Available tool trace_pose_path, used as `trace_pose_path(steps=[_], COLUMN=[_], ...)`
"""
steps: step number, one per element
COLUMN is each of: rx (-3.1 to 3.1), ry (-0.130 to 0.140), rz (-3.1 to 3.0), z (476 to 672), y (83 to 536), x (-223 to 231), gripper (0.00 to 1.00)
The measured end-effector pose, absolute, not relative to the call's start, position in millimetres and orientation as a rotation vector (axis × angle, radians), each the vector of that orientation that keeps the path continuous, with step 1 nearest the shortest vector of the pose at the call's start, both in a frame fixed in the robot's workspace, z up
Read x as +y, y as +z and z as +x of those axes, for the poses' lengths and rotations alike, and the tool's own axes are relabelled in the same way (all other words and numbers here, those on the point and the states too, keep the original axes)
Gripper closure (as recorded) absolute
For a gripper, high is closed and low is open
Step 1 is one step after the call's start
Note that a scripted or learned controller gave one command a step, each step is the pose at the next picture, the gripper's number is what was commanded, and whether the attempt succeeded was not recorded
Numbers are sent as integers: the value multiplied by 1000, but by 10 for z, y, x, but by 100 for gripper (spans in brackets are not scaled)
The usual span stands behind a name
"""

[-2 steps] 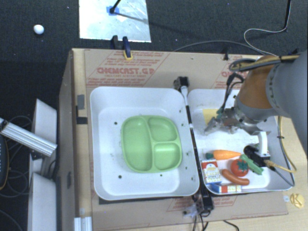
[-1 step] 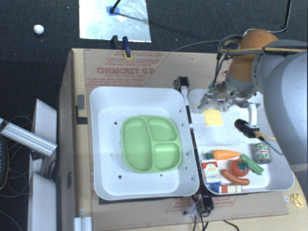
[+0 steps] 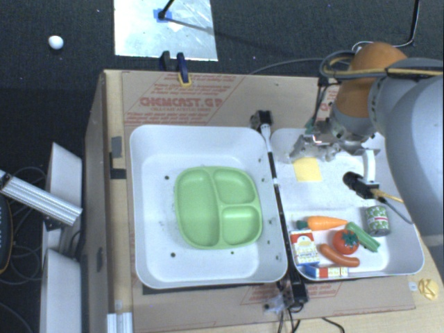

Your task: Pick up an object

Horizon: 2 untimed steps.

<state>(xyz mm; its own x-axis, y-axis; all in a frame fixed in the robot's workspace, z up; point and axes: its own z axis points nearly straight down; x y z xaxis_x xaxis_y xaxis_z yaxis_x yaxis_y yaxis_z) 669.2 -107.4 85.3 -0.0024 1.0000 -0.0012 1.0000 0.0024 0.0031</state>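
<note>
Gripper (image 3: 313,146) above right bin (image 3: 409,255), just beside yellow slice (image 3: 308,170) | jaws: state cannot be told | carrot (image 3: 326,223), tomato (image 3: 346,241) lie nearer front.

Grey arm (image 3: 409,109) enters from the right, orange-banded wrist (image 3: 364,82) angled downward, claw (image 3: 313,146) lowered at its left end.

Even, fairly bright overhead light; glare washes the foil sheet (image 3: 165,21) at far left, shadows stay soft, and fine detail looks perhaps slightly grainy.
</note>
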Motion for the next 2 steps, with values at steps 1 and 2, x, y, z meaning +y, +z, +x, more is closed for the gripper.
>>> trace_pose_path(steps=[1, 2], rx=[2223, 2225], ry=[1, 3], rz=[2219, 2214], z=[6023, 6694], y=[842, 852], x=[-894, -883], gripper=[0, 0])
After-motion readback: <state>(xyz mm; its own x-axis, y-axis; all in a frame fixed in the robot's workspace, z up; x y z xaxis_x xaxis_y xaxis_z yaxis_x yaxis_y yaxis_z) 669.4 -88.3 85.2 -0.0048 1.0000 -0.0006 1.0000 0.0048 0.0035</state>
